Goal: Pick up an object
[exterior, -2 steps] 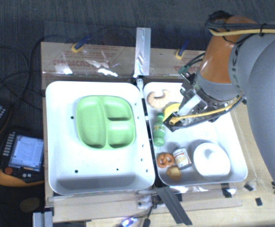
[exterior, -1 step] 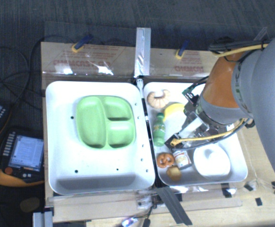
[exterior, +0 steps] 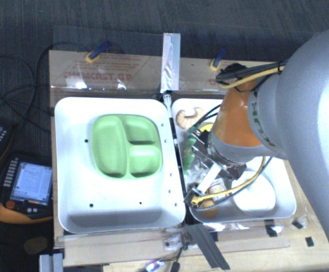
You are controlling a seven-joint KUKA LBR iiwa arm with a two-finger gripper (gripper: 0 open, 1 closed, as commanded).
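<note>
The claw reaches down into the right bin near its left wall, among small cluttered objects; whether it is apart or together, I cannot tell. A green divided tray lies in the left bin.

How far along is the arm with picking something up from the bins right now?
Done: the arm has reached down into the right bin, with its pincer low among the cluttered objects there. In hand: nothing can be seen between its tips, so no grasp is confirmed. Left: closing on an object and lifting it out. The green divided tray lies untouched in the left bin.
</note>
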